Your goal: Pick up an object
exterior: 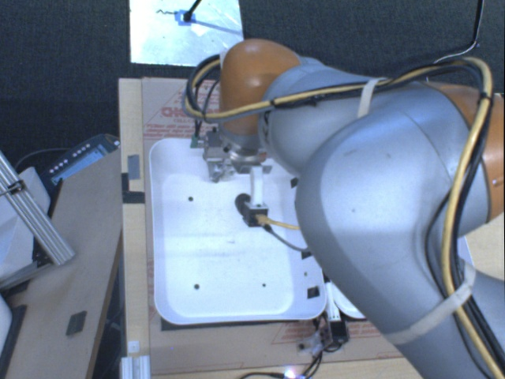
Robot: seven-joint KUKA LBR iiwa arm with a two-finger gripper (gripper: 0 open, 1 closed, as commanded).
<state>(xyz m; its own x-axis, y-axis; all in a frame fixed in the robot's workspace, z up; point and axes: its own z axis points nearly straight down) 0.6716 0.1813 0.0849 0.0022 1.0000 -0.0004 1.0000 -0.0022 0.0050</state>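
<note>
1. Grey arm (379, 212) looms in from the right.
2. White left bin (181, 290) lies beneath it; object to pick is hidden or too small to tell.
3. Gripper (223, 164) hangs over the bin's far end, grip state unreadable.

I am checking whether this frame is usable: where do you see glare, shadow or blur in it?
In the camera view, the shiny sheet beyond the bench is washed out by glare; the white bin under the gripper is evenly lit, without hard shadows; the arm, close to the lens, looks large and slightly soft.
</note>
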